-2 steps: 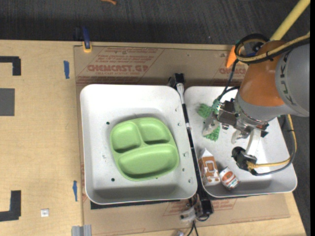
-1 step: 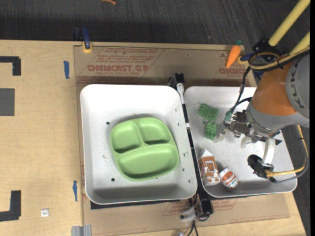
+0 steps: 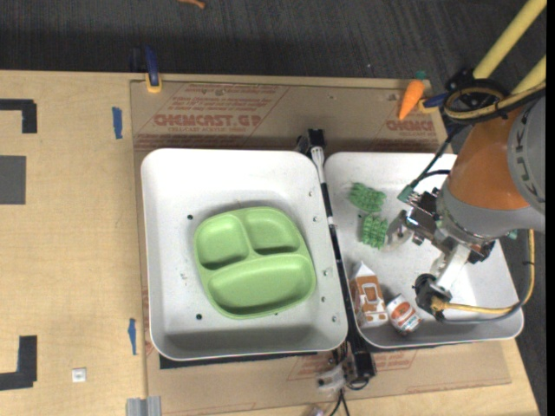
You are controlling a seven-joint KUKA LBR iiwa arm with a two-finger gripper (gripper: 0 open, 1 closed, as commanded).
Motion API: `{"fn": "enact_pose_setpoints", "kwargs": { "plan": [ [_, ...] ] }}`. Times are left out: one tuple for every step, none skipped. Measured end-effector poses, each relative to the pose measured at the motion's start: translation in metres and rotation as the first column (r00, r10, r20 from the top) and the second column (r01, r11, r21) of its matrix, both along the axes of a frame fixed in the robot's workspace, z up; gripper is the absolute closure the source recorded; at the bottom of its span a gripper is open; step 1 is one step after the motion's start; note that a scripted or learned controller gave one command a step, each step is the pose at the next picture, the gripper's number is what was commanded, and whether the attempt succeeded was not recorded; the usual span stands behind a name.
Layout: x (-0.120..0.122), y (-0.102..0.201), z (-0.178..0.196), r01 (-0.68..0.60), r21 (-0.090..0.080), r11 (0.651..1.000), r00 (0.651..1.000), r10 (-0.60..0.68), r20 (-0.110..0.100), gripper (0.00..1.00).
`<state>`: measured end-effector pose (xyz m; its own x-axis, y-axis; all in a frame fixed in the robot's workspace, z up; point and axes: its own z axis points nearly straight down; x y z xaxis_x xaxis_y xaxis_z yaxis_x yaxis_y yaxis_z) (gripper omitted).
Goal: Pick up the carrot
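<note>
Carrot (image 3: 411, 100) lies on the bench (image 3: 78, 232) outside the right bin (image 3: 499, 271), at 12 o'clock from the gripper (image 3: 425, 224); whether the gripper is open or closed cannot be determined. A descent here risks closing on the green blocks (image 3: 375, 230) at 9 o'clock instead, and a reach to 12 o'clock risks striking the bin rim.

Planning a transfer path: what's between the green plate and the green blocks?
Camera view: only the bins' adjoining walls and a black strip separate the green plate and green blocks.
</note>
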<state>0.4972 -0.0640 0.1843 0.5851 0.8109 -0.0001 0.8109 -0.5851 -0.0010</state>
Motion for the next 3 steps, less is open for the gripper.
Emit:
{"fn": "enact_pose_setpoints", "kwargs": {
  "plan": [
    [0.001, -0.107, -0.086, 0.072, 0.001, 0.997, 0.997, -0.072, -0.003, 0.00],
    [-0.018, -0.032, -0.070, 0.308, 0.002, 0.952, 0.952, -0.308, -0.005, 0.00],
    [-0.018, -0.088, -0.030, -0.077, -0.001, 0.997, 0.997, 0.077, 0.001, 0.00]
  ]
}}
